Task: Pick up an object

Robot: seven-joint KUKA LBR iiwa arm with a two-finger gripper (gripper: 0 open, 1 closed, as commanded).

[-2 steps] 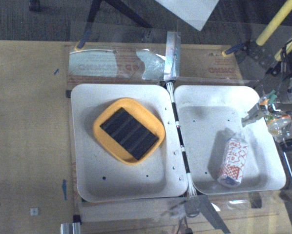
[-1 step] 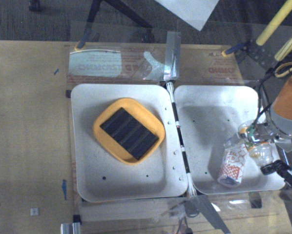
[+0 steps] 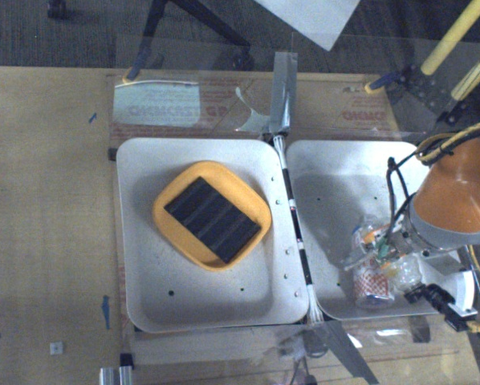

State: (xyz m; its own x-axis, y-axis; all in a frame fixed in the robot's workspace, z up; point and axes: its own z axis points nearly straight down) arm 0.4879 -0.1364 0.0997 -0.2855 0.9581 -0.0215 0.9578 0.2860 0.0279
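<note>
Crinkly clear plastic packet with red-and-white print (image 3: 378, 277), near right white bin (image 3: 328, 175) front wall, under claw (image 3: 394, 247); claw state unreadable. Risk: slipping, film deforming.

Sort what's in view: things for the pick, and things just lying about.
For the pick:
arm
yellow tray with black panel, left bin
clear-wrapped packets, right bin

Lying about:
chair base
white sheet
yellow-handled clamps
cardboard strip
</note>
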